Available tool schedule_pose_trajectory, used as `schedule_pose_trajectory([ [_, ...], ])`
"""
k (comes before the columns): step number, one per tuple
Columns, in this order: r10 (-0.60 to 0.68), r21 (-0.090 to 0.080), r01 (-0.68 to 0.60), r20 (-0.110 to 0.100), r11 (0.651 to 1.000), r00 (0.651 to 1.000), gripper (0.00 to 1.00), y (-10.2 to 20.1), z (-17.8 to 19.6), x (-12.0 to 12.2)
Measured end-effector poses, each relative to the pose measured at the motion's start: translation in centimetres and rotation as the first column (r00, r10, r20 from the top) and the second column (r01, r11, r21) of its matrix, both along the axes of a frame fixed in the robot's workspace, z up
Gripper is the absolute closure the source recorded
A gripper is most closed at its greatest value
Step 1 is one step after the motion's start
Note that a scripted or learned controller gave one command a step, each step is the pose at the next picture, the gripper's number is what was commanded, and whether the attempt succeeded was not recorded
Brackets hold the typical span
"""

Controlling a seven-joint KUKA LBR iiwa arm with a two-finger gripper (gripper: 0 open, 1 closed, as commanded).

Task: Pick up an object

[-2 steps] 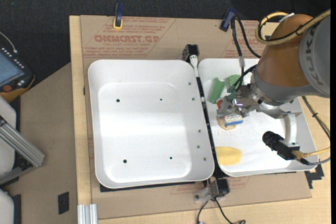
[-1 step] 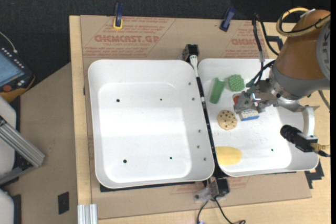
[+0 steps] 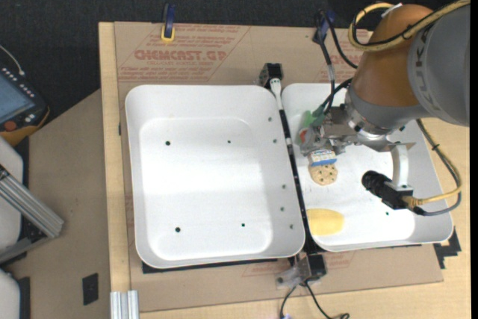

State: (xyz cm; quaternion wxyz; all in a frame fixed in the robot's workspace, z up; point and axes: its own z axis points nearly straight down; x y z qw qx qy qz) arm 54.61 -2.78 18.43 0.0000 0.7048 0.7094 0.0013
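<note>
The arm is in the reaching step: its hand (image 3: pixel 323 149) hangs low in the right bin (image 3: pixel 418 235), just above a round tan cookie (image 3: pixel 323 174). Whether it grips anything, I cannot tell. A yellow piece (image 3: pixel 326 221) lies nearer the front rim. Next, probably, comes a clean lift.
</note>
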Motion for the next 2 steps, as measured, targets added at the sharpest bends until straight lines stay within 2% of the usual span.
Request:
schedule_pose_trajectory([
  [1, -0.012, -0.006, 0.012, 0.001, 1.000, 1.000, 1.00, -6.0, 0.0, 0.9],
  [2, -0.004, 0.001, 0.004, -0.006, 1.000, 1.000, 1.00, -2.0, 0.0, -2.4],
])
